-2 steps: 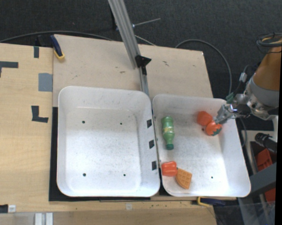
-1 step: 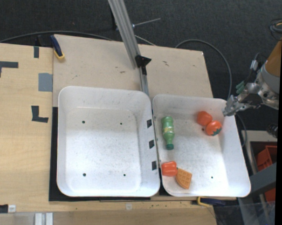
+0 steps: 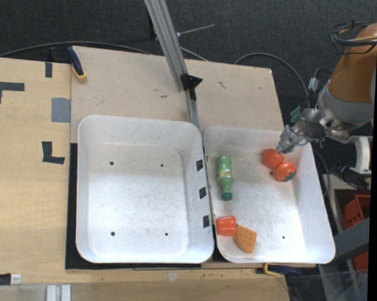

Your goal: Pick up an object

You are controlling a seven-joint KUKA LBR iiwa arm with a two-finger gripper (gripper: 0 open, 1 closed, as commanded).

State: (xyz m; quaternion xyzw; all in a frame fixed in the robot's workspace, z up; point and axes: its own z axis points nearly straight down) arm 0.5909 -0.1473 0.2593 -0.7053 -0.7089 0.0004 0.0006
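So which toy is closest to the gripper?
The orange-red toy at the right bin's far side, right beneath the gripper. The tomato sits just past it.

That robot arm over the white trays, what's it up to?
It is trying to pick something up. Its gripper hangs over the right bin, close above a red-orange toy with a tomato-like piece beside it. A green bottle, an orange block and a waffle-like piece lie untouched.
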